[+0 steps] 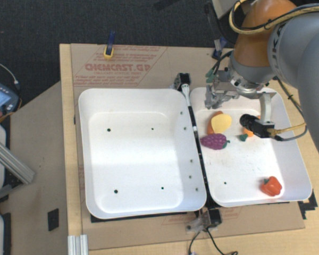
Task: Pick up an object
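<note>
Two white bins [90,142]; gripper [219,101] over right one's twelve o'clock edge, finger state unclear. Yellow piece [221,122], purple grapes [214,141] just below; red pepper [271,186] at five o'clock.

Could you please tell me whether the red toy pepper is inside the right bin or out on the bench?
Inside. The red pepper lies on the right bin's white floor near its front right corner, within the rim.

Two shallow white plastic bins [133,158], smooth with a slight sheen, rest on a matt brown cardboard sheet [127,62]. The red plastic pepper [271,186] is glossy; the purple plastic grape bunch [214,141] is bumpy.
</note>
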Controlling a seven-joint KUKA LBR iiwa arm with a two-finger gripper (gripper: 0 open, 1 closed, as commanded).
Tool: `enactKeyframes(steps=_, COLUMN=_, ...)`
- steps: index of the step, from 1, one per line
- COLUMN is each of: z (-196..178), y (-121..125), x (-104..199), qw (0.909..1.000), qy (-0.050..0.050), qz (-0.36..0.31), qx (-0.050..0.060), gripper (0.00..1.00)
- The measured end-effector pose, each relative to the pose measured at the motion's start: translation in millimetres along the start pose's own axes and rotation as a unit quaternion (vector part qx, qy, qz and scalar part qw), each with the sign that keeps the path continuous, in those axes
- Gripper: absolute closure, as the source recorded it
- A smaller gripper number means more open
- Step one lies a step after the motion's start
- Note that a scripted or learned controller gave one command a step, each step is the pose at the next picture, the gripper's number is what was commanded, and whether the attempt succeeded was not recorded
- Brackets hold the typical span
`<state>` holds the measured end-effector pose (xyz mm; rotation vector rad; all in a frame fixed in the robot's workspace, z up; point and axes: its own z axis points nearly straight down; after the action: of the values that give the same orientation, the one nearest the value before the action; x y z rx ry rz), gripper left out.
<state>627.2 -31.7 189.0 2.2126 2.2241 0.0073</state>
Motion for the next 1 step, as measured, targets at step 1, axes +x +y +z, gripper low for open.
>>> enactKeyframes(steps=1, z=-5.5, y=-85.3, x=-15.7, qw=1.0000, qy=0.001, qz=0.004, qx=0.006, gripper=1.00)
